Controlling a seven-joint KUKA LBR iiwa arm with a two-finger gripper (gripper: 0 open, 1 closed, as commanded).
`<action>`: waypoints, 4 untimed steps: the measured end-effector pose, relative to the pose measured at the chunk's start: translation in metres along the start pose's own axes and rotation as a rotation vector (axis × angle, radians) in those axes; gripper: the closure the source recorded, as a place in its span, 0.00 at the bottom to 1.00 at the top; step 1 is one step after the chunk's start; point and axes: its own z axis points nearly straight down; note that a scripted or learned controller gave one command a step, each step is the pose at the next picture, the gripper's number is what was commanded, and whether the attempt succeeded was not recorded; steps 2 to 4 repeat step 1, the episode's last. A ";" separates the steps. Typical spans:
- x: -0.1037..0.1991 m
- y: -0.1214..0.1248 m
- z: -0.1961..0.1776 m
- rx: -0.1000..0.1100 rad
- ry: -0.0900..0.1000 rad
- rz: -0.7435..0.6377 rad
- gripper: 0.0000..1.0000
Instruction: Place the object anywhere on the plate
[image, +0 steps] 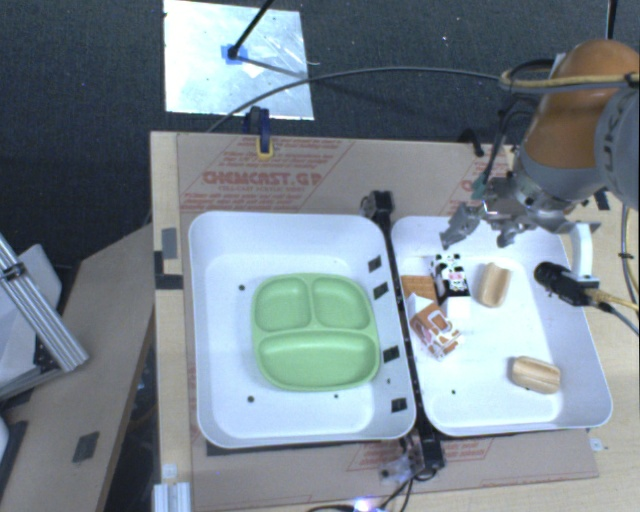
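The green plate (316, 332) lies uncovered in the left bin (215, 300), open to approach from above. In the right bin (590, 395), passage is crowded at 9 o'clock by small cartons (436, 330); bread pieces (491, 284) are set at 12 and 5 o'clock.

You see the green three-part plate (316, 332) lying flat mid left bin; at its three o'clock, four small objects (436, 331) lie scattered.
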 end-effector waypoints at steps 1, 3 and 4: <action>0.000 0.001 0.041 0.001 0.000 0.002 0.00; 0.000 0.001 0.041 0.001 0.000 0.002 0.00; 0.000 0.001 0.041 0.001 0.000 0.002 0.00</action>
